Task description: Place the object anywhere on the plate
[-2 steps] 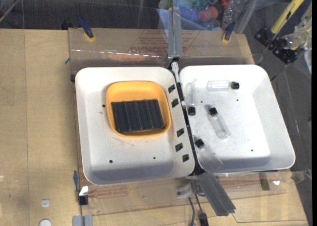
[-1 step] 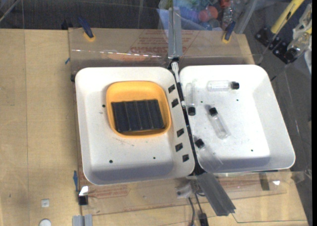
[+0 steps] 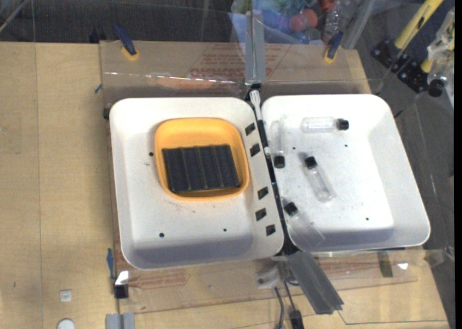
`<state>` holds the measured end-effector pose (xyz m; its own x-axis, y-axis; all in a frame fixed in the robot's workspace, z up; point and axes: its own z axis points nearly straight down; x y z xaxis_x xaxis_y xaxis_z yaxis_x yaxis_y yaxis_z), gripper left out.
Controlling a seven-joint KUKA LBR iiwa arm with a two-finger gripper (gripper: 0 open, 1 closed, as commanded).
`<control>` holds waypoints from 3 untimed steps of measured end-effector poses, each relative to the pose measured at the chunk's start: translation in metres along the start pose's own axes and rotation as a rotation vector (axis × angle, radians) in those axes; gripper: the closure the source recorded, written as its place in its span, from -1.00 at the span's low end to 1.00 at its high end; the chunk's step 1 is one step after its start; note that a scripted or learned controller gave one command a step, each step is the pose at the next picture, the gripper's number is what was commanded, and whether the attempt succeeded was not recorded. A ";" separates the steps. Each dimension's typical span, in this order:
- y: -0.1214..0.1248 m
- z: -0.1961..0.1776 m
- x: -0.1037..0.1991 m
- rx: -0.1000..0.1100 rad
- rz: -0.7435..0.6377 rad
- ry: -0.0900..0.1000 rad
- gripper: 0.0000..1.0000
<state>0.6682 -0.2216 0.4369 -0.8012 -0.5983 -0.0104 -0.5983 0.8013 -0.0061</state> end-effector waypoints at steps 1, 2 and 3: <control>0.000 0.000 0.000 -0.002 -0.395 0.000 1.00; 0.000 0.001 0.000 -0.003 -0.763 -0.001 1.00; 0.000 0.001 0.000 -0.005 -1.021 -0.001 1.00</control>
<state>0.6680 -0.2214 0.4356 0.0915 -0.9958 -0.0036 -0.9958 -0.0915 -0.0085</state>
